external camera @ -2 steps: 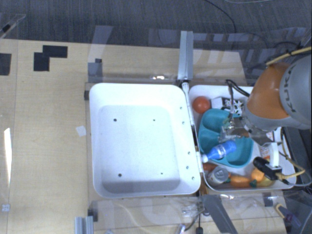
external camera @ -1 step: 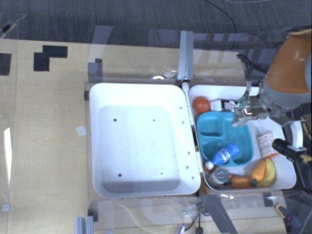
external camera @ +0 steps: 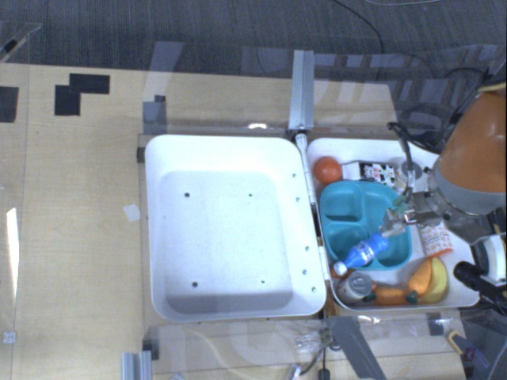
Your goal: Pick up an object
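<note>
Evidently the blue bottle (external camera: 367, 252) is the likeliest target: it is laid slantwise across the lower edge of the teal tray (external camera: 348, 212) in the right bin (external camera: 348, 150), cap twd the bin's near-left corner, so its body is left exposed for a grasp. The end effector (external camera: 402, 212) is poised just beside its upper end; whether it is open or closed cannot be told, and nothing is seen held. An orange ball (external camera: 326, 169), banana (external camera: 434, 279) etc. are crowded round the tray. The left bin (external camera: 170, 153) is set alongside on the table (external camera: 71, 236), presumably as a drop spot.
</note>
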Robot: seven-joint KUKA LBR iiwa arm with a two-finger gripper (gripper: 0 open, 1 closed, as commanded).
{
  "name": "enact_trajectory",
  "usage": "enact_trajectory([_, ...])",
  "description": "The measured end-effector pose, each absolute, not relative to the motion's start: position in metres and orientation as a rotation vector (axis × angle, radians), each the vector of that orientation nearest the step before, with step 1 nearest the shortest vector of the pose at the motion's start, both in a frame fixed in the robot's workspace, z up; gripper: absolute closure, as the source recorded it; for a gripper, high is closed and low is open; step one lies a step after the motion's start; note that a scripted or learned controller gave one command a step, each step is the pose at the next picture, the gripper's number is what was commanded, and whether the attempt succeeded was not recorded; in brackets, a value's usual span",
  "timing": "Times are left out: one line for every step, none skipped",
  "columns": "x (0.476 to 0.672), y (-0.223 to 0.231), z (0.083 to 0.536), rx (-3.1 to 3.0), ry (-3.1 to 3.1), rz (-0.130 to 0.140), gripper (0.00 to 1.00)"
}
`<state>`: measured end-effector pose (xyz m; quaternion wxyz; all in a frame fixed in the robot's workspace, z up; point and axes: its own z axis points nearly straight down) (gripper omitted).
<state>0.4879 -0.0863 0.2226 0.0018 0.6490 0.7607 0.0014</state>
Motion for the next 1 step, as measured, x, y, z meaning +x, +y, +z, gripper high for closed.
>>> enact_trajectory([0.4925,-0.0477,0.2224,1.839,2.544,0.003,1.00])
